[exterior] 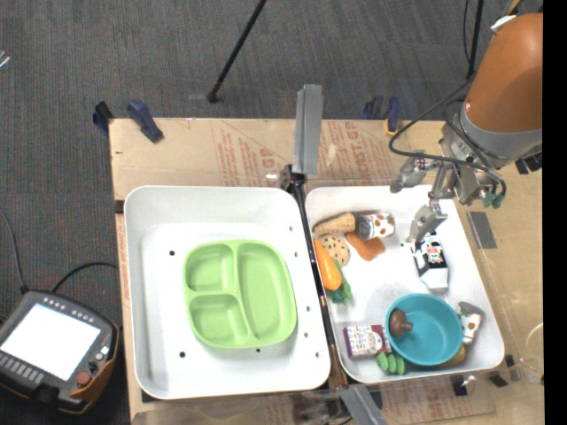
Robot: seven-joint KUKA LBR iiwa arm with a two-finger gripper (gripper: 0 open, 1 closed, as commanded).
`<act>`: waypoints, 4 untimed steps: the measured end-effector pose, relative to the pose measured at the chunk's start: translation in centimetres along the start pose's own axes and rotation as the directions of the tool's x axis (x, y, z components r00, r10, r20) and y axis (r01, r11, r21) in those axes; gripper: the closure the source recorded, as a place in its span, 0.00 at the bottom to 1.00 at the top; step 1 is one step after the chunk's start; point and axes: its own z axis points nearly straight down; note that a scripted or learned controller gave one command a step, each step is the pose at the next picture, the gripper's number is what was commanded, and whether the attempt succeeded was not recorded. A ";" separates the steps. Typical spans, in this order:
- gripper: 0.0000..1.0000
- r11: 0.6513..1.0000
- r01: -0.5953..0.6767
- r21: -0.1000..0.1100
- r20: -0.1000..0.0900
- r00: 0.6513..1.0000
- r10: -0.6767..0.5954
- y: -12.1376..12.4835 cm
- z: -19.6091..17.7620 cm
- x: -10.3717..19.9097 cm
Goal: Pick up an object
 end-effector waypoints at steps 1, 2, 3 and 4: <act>0.00 0.885 0.466 -0.003 -0.002 0.885 -0.466 -1.6 18.8 1.1; 0.00 0.898 0.440 -0.001 0.003 0.898 -0.440 2.6 18.5 -1.7; 1.00 0.898 0.441 0.000 0.006 0.898 -0.441 2.7 17.4 -1.8; 1.00 0.976 0.216 0.000 0.003 0.976 -0.216 3.4 18.3 -1.9</act>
